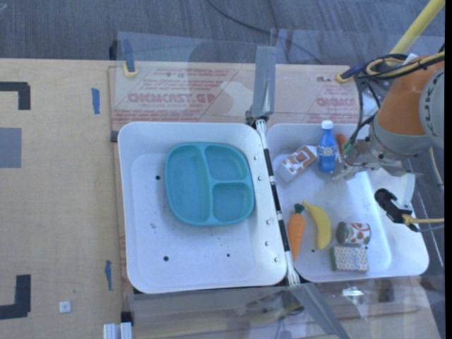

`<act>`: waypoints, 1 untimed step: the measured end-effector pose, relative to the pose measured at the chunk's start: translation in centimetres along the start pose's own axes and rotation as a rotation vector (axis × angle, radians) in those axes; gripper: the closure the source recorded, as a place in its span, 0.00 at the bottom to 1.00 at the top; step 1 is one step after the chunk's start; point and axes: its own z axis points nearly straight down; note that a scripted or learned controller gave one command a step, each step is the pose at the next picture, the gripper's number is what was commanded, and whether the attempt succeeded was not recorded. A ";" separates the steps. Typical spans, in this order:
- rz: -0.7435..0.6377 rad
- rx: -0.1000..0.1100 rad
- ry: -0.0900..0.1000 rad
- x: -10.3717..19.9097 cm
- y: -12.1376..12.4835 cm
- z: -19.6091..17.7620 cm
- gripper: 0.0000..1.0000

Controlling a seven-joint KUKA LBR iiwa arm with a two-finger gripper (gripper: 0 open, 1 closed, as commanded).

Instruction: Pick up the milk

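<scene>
The milk carton (297, 162) lies at nine o'clock from the gripper (346, 167), past the water bottle (325, 147); whether the gripper grips anything cannot be told.

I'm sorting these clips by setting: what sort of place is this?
Probably a robotics lab bench: two white bins on taped wood, a grey and orange arm reaching in, and toy groceries like the milk and banana.

water bottle (326, 147) just beside milk (296, 162), banana (318, 223) apart
</scene>
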 end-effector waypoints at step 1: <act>0.210 0.010 -0.001 1.3 5.7 -7.7 1.00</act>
